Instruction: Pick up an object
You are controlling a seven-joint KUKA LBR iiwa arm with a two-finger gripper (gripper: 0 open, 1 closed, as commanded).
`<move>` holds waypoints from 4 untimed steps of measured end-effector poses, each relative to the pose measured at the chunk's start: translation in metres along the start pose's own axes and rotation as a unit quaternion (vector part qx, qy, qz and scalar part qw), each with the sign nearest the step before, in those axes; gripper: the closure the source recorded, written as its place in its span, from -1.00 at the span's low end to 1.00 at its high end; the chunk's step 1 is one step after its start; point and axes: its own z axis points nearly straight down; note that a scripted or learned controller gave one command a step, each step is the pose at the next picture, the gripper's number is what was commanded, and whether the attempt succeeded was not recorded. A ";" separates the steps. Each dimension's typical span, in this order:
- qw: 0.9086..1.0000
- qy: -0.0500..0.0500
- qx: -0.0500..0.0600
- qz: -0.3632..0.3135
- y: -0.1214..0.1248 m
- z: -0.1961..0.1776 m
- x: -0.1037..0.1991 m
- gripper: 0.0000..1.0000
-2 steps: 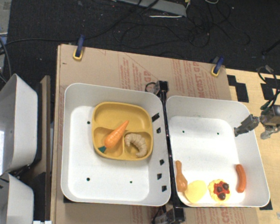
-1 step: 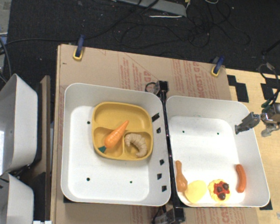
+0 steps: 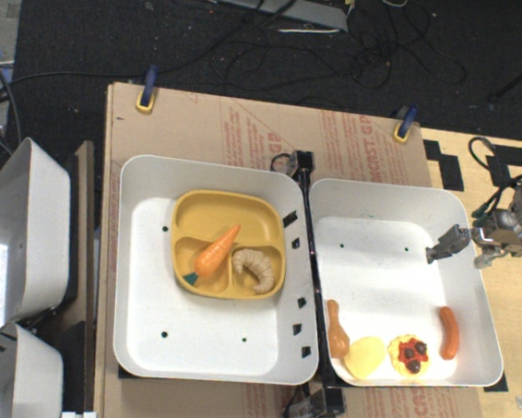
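My gripper (image 3: pixel 468 248) hangs at the right bin's (image 3: pixel 382 207) far right rim, open, with nothing between its fingers. Along that bin's near edge lie an orange drumstick-shaped piece (image 3: pixel 336 329), a pale yellow disc (image 3: pixel 366 356), a yellow piece with red toppings (image 3: pixel 410 354) and an orange sausage (image 3: pixel 450 333). The sausage is closest to the gripper, a good way below it. In the left bin (image 3: pixel 137 330) a yellow divided plate (image 3: pixel 189 211) holds an orange carrot (image 3: pixel 216 251) and a pale curled shrimp (image 3: pixel 256 269).
A black divider with clips (image 3: pixel 302 245) runs between the two bins. Both stand on a cardboard sheet (image 3: pixel 251 128) held by yellow clamps at the back. Grey boxes (image 3: pixel 16 243) sit left of the bench, and cables cross the dark floor behind.
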 end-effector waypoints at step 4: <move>1.000 -0.001 -0.004 -0.003 0.006 0.052 0.008 1.00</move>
